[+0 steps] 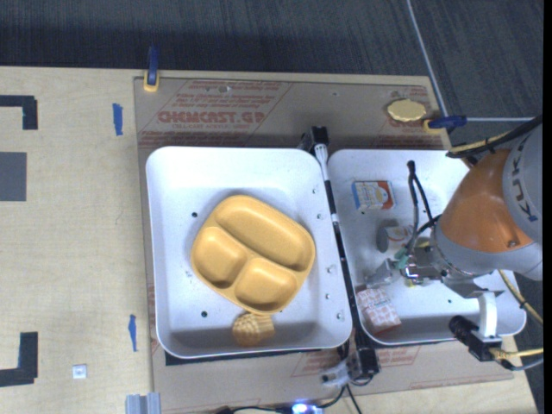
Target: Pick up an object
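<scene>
— Where is the arm [487, 214]?
— It reaches in from the right, low over the right bin [431, 166]. The gripper [404, 267] sits near that bin's middle.
— Open or closed?
— Cannot tell; wrist and cables hide it. Nothing shows in its grasp.
— What lies near it?
— A grey lump [392, 234] just above it in the view, a red-and-white packet [378, 307] just below, towards the front wall, and a small carton [373, 195] further back. All three rest on the bin floor.
— And the left bin [172, 179]?
— A yellow divided tray [250, 253] fills its middle, tilted. A tan ball [253, 327] touches the tray's front edge.
— Anything outside the bins?
— A gold disc [407, 110] on the board behind the right bin.
</scene>
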### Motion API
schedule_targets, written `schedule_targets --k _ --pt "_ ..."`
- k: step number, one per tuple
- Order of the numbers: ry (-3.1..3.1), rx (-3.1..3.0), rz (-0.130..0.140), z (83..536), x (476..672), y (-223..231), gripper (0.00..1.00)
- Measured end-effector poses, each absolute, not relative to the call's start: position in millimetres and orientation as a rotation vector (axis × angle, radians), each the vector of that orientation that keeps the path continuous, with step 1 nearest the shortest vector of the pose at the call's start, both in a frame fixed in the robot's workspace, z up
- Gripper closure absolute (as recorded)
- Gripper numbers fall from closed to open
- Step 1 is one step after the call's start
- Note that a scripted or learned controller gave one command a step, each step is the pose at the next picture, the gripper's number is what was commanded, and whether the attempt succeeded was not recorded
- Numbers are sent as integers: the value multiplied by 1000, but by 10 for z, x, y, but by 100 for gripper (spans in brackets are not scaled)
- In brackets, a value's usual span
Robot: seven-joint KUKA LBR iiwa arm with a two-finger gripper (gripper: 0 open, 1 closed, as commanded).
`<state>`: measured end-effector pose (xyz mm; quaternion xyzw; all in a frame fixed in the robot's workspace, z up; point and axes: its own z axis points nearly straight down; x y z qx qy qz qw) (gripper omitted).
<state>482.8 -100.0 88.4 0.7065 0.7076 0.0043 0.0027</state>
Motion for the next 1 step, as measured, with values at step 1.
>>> schedule_targets --k 1 --pt "2214 2216 9 885 4827 -971 0"
